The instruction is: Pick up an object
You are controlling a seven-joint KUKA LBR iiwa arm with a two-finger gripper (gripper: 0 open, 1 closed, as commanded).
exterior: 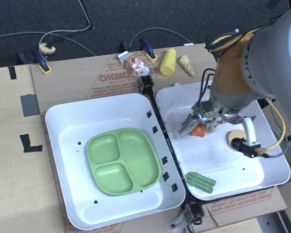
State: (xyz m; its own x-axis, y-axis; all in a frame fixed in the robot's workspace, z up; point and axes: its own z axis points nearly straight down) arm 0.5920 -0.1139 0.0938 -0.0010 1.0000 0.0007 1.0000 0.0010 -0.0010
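Your gripper point(191, 125) sits low in the right bin point(223, 183), a little right of the frame's centre, with its metal fingers angled toward the divider between the two bins. A small orange-red object point(197, 130) lies right at the fingertips, touching or nearly so, but you cannot tell whether the fingers are closed on it or merely beside it, so treat the grasp as unconfirmed. You appear to be at the grasping step: the tool is down at the object and nothing is lifted yet. The next move calls for closing squarely on the orange-red piece and rising straight up, watching whether it comes along. Other candidates in the same bin are a green ridged item point(201, 181) at the lower left corner and a pale ring-shaped piece point(236, 139) toward the right, partly behind the arm's cable. The left bin point(78, 207) holds a green divided plate point(123, 160). On the cardboard above the bins there is red printed lettering point(111, 77), too faint to read reliably.
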